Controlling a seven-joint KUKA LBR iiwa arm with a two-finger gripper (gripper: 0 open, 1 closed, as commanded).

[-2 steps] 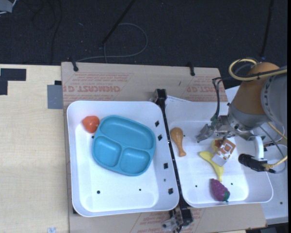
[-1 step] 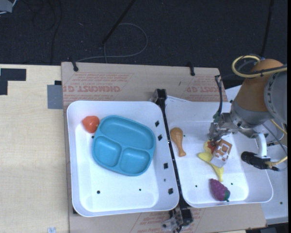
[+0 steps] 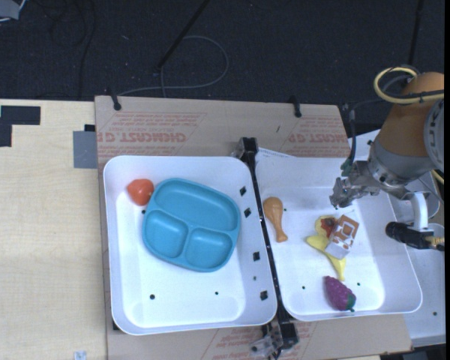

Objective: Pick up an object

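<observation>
On the left part of the worktop (image 3: pixel 37 223) there is bare, light wood. Next comes the left bin (image 3: pixel 127 306), which is white and shallow. A small orange-red ball-shaped thing (image 3: pixel 140 191) sits near the bin's top left corner. Just beside it, touching or almost touching, lies a blue plate (image 3: pixel 191 225) with three parts. The plate takes up the middle of the bin, up toward the top edge.

The right bin (image 3: pixel 394 291) is right next to the left one. Near its left edge lies a tan toy drumstick (image 3: pixel 274 214), with the thin end pointing down. In the middle of this bin there is a small heap: a yellow toy like a banana (image 3: pixel 329 253) and a little white and orange box (image 3: pixel 343 234) resting on top of it. Something red peeks out at the left of the box. Near the bottom edge lies a purple toy (image 3: pixel 339 293) with a bit of green at one end, apart from the heap.

The end effector (image 3: pixel 349 190) hangs over the top right part of the right bin, just above the heap. I cannot tell how it is set; it is dark and blurry. Nothing can be seen in it.
</observation>
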